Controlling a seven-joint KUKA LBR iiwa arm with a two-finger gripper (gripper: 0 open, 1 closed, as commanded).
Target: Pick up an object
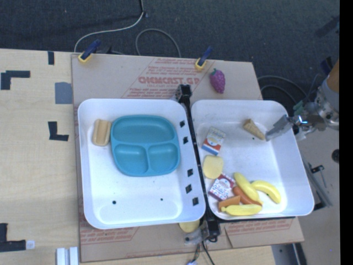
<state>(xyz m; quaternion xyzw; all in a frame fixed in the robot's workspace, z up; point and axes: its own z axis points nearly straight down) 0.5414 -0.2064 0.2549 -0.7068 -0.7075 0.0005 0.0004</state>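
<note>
My gripper (276, 129) hangs low over the right bin (287, 148) near its right wall, reaching in from the right. Its tip is just right of a tan wedge (254, 128), close to it but apart, and nothing is held. Further left in that bin lie a small white, red and blue carton (213, 141) and a yellow round piece (213, 167). At the bin's front sits a heap: a red packet (220, 187), three yellow bananas (246, 185) and an orange carrot (234, 199).
The left bin (94, 203) holds a blue divided plate (146, 145) and a tan bread piece (101, 132) by its left wall. A purple grape bunch (218, 80) lies on the cardboard behind the bins. Cables run across the dark floor at the back.
</note>
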